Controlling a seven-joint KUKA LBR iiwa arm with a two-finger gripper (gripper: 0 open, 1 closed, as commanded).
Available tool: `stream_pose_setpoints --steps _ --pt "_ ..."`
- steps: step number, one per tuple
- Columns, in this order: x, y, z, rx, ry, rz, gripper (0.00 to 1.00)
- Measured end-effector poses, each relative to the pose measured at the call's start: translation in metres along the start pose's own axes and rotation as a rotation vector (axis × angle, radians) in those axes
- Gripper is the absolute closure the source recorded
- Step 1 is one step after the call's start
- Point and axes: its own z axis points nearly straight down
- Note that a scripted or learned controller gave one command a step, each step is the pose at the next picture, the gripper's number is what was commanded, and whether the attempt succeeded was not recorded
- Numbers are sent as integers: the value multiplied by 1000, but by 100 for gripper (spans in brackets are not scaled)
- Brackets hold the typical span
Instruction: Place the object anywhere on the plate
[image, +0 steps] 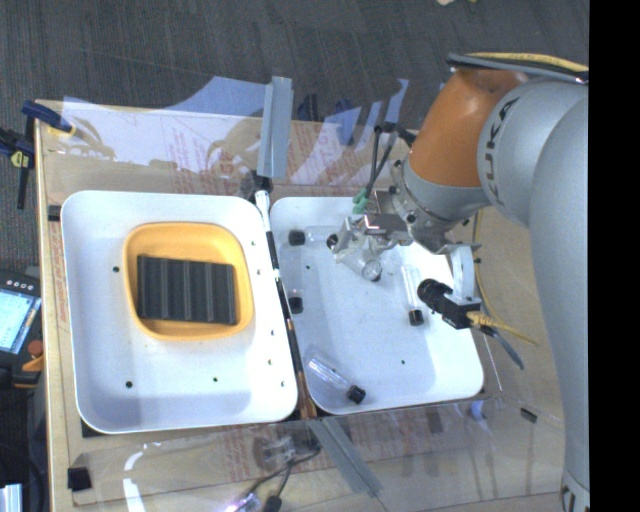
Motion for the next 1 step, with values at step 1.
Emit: stream_pose_setpoints --steps 1 --pt "57 41 6 -1 0 -247 100"
